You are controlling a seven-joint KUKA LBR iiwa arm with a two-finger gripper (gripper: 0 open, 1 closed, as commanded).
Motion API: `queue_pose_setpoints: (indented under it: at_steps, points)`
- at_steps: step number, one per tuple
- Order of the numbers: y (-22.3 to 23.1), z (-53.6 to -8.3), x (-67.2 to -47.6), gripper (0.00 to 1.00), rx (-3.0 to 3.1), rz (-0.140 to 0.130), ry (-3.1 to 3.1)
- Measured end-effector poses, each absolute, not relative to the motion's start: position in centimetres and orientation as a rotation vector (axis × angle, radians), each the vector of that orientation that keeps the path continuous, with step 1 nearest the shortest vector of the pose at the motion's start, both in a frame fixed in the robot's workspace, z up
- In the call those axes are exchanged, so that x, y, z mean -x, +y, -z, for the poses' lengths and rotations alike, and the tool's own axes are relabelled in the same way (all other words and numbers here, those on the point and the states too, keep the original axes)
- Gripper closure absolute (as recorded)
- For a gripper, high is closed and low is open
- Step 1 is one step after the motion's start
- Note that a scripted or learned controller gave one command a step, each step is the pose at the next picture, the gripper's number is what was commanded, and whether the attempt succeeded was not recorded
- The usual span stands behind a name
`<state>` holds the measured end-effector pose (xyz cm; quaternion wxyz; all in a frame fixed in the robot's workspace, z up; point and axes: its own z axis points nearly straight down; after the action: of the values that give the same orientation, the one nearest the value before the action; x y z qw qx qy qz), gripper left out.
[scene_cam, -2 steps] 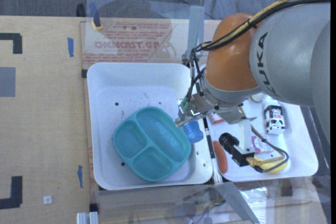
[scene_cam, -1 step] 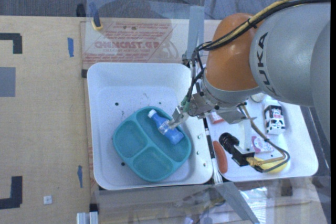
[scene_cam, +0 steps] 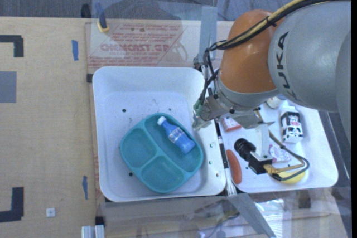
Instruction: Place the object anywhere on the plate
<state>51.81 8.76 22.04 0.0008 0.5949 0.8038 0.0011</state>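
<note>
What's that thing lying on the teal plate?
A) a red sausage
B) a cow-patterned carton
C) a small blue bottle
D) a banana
C: the small blue bottle, white-capped, lies on its side on the teal divided plate.

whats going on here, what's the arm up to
A grey and orange robot arm reaches in from the right over two white bins. Its gripper is above the wall between them, beside the teal plate in the left bin. A small blue bottle already lies on the plate's upper right part, apart from the gripper. The right bin holds a red sausage, a banana and a cow-patterned carton.
</note>
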Motion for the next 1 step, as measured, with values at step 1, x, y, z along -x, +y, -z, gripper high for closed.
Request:
queue_pose_setpoints:
  at_steps: [1]
  points:
    - [16.65,-14.18,-47.82,1.00,-1.997,0.001,2.427]
